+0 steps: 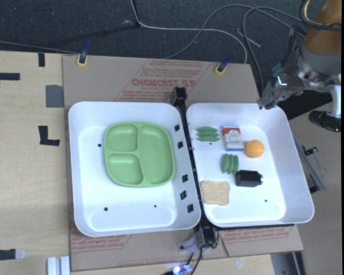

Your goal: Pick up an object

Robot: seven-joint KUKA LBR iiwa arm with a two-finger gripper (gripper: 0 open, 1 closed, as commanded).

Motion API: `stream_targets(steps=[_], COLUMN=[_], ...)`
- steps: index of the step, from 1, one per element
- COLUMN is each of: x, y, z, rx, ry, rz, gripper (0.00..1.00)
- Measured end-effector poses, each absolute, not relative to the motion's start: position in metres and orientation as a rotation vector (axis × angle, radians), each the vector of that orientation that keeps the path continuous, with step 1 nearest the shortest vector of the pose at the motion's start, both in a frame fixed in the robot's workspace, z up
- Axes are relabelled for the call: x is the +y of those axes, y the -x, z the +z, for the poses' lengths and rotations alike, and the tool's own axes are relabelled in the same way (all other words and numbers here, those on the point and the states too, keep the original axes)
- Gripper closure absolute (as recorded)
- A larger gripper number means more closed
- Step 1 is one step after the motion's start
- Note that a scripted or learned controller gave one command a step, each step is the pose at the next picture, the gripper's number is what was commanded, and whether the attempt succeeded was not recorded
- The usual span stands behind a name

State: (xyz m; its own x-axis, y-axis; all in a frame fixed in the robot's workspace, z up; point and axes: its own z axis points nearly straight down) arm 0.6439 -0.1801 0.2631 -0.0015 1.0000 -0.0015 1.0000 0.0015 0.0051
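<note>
Beyond right bin (292, 171) corner, hand (268, 100) poised.

Below our tool (268, 102) we see open bin floor; farther in, the orange (254, 148) and carton (233, 138) crowd together.

Cardboard sheet (160, 79) under the bins: red print at 12 o'clock, blurred, not legible. Small carton (233, 138): label unreadable.

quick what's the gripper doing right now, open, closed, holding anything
Gripper: cannot be told; it sits above the far right corner of the right bin, away from the objects in it.
</note>
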Motion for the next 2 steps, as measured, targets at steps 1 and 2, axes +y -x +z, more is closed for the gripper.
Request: stream_targets(steps=[1, 2], x=[-0.127, -0.069], y=[-0.642, -0.645], z=[0.247, 0.251], rx=[2.229, 2.23], ry=[-2.217, -2.215], rz=[-0.001, 0.001], gripper=[1.0, 1.0])
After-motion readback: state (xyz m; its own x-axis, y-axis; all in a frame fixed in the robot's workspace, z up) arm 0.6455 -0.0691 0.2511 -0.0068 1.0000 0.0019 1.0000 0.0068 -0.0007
